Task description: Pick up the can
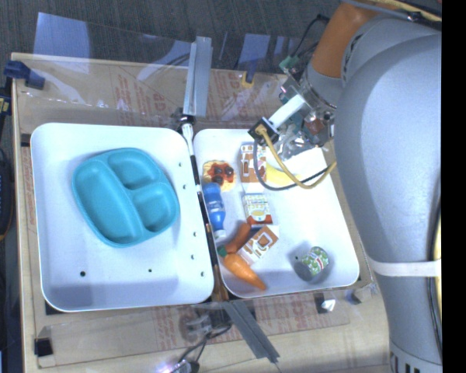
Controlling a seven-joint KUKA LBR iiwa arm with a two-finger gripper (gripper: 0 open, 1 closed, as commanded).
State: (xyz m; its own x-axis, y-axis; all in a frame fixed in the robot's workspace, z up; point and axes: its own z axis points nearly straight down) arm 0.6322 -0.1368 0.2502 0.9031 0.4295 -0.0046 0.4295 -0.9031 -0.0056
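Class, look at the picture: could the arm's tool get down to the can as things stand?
Probably yes. The can lies apart from the cartons in the right bin, nothing over it; the tool is at the bin's far end.

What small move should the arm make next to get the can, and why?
Probably carry the end effector toward the view's bottom until it is above the small grey can with the green label. The end effector sits at the far end of the right white bin, while the can lies on its side at the near corner.
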